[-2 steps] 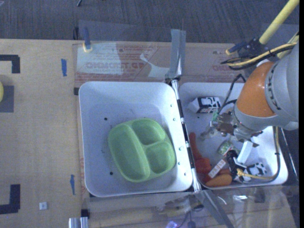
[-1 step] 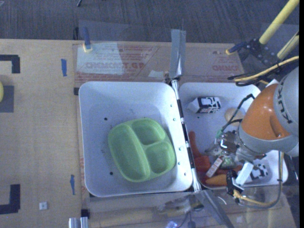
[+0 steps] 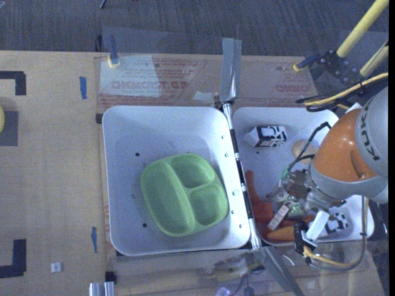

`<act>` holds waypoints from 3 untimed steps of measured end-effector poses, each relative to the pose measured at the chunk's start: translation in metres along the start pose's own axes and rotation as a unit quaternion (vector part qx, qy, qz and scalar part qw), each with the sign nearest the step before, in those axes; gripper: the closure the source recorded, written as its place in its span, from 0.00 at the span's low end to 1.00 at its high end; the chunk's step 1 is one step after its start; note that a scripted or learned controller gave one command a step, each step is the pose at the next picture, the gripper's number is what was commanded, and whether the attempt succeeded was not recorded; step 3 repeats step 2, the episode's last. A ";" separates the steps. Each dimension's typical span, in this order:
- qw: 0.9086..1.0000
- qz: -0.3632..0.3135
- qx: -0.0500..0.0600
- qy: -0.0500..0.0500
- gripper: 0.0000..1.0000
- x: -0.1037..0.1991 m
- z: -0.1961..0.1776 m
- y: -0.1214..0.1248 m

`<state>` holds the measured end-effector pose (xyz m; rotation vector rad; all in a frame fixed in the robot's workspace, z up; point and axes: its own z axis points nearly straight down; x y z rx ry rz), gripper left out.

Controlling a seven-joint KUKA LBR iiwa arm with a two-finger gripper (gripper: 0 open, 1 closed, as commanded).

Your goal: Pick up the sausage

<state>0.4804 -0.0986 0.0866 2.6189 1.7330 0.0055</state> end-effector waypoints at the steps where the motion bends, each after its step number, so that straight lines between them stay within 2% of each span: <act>1: 1.000 0.000 0.000 0.000 0.00 0.000 0.000 0.000; 3: 1.000 0.000 0.000 0.000 0.00 0.000 0.000 0.000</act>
